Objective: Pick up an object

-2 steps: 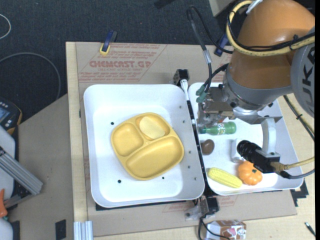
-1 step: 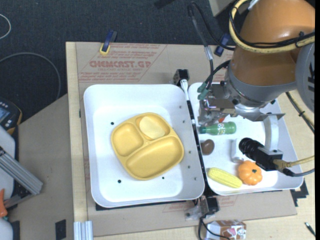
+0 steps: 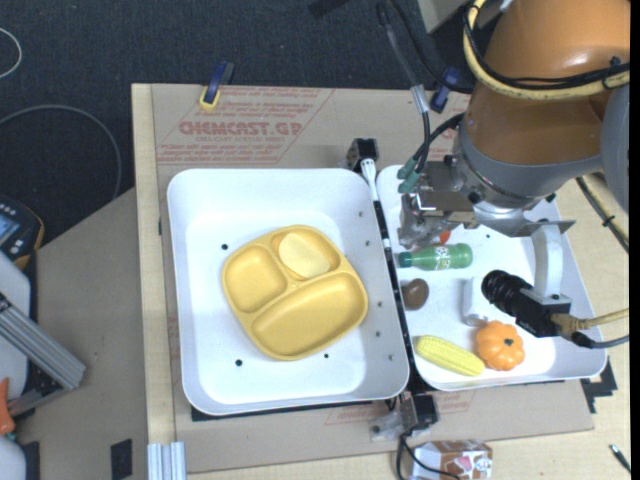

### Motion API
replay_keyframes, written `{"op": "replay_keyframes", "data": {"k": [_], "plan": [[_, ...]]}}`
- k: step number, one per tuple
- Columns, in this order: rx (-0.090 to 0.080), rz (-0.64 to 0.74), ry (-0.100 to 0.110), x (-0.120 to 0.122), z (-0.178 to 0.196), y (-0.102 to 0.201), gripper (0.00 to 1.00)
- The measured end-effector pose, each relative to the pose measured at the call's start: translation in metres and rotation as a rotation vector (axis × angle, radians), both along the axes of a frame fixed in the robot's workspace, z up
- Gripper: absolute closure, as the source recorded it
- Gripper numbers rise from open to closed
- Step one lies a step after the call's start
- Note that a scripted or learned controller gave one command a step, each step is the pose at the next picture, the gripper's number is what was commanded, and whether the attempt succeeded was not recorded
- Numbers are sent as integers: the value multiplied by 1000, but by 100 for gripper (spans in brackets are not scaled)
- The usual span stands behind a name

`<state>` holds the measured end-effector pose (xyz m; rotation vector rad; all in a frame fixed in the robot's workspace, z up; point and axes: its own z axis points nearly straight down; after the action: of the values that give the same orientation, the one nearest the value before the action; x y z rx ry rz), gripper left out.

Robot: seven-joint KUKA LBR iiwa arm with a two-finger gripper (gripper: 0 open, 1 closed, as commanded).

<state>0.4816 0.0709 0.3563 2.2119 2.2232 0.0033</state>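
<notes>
Green bottle (image 3: 436, 258) lay flat, long side left to right, just below gripper (image 3: 425, 223). Could not tell gripper's state.

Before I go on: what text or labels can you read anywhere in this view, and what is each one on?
"CHEMCAST G.P": large red print on the brown board behind the left bin.
Smaller red lines above and below it on the same board: too blurred to read.
Label on the green bottle in the right bin: too small to read.
Printing on the small packet at the bench's front edge: blurred, unreadable.
</notes>
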Motion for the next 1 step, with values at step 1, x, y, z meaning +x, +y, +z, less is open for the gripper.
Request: {"op": "replay_keyframes", "data": {"k": [1], "plan": [[2, 2, 17, 7, -111, 82, 100]]}}
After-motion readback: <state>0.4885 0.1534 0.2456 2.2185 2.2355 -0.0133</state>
